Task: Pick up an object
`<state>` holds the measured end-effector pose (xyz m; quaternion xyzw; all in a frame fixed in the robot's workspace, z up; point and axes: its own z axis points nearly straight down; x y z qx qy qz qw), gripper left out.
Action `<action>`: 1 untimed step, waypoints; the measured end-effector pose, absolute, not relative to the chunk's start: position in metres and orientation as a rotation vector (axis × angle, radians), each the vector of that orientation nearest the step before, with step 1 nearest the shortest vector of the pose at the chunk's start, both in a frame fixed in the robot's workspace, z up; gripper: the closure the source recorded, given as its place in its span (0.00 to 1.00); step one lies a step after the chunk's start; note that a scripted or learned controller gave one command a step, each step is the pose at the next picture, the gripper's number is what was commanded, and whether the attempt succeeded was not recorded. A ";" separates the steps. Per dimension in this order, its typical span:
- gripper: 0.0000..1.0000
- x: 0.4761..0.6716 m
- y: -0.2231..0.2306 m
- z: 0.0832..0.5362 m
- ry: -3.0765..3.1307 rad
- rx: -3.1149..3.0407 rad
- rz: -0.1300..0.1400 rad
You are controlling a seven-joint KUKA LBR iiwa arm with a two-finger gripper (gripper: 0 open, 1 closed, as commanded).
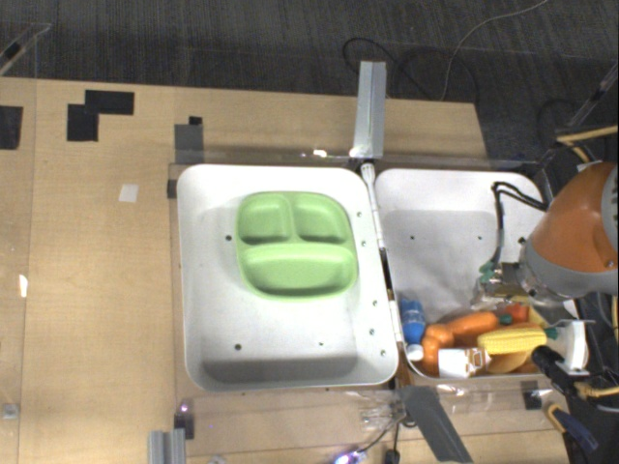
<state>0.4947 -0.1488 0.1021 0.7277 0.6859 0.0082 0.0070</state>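
Jaws too hard to see here, so cannot tell if wide or narrow; gripper (501, 284) low at the right of the frame, just above a pile of small things; nothing seen held in it.

Grey arm (578, 276) with its orange band (580, 222) at the right edge, over the right bin (435, 211); black cable (498, 222) looped up beside the arm.

Small things all crowded in the lower right corner of the right bin: long orange piece (456, 331) in the middle; yellow piece (513, 339) just to its right and touching it; blue piece (411, 314) at the left end, close to the wall between the bins; white box (453, 362) at the bottom, against the near rim.

Left bin (198, 288) in the middle of the frame; green plate (295, 245) with three parts lying flat inside it, nearer the top; well apart from the gripper.

Both bins side by side on a pale wooden bench (87, 288); dark floor (242, 17) along the top.
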 end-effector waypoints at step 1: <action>1.00 0.517 -0.085 0.197 2.183 2.253 0.007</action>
